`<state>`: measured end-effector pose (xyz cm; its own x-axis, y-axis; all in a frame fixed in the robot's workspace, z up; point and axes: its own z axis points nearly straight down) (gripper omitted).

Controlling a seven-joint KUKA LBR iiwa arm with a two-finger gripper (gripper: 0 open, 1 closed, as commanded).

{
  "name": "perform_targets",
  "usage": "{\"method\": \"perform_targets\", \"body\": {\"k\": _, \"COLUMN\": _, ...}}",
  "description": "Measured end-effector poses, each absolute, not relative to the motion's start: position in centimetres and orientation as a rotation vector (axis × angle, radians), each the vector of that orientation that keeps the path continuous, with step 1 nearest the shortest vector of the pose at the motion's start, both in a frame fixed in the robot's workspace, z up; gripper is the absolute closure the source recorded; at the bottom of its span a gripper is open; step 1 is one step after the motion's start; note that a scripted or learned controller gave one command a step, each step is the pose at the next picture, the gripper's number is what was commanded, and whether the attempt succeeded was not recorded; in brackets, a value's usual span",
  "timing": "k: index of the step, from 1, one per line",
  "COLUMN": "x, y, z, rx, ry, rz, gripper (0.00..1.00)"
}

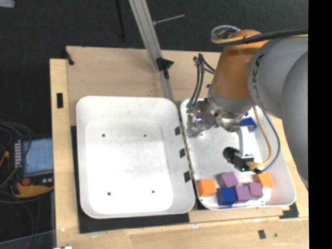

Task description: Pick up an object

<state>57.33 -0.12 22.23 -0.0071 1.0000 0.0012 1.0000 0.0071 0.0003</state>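
Camera view, near edge of the right bin (290, 191): a huddle of small blocks lies along the wall closest to the camera, all resting on the bin floor.
Blue block (227, 195): nearest of the lot, touching a purple block (243, 193) on its right and just beside the orange block (207, 187) on its left.
Purple blocks: a second purple block (255, 189) sits against the first, and a third purple block (227, 180) lies just behind the blue one.
Second orange block (266, 179): at the right end of the huddle, slightly apart from the purple ones.
Handling, as a judgement: the blocks look small, light and stiff, probably foam or wood, not fragile; flat faces should give the fingers a fair hold, though they may slide if nudged.
Where to take hold: across two opposite flat faces; the orange block at the left end has the most free room, while the packed ones leave little gap for a finger.
Gripper (196, 124): farther back, low over the inner wall of the right bin, well apart from the huddle; whether it is released or clenched I cannot tell, and no block is seen in it.
Farther blue piece (248, 122): half hidden by the arm (236, 77).
Left bin (129, 105): beside the right one.
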Motion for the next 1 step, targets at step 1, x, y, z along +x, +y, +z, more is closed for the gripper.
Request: {"method": "perform_targets", "body": {"k": 1, "x": 57.72, "y": 5.29, "z": 23.85, "rx": -2.212, "ry": -2.231, "rz": -0.005, "gripper": 1.00}}
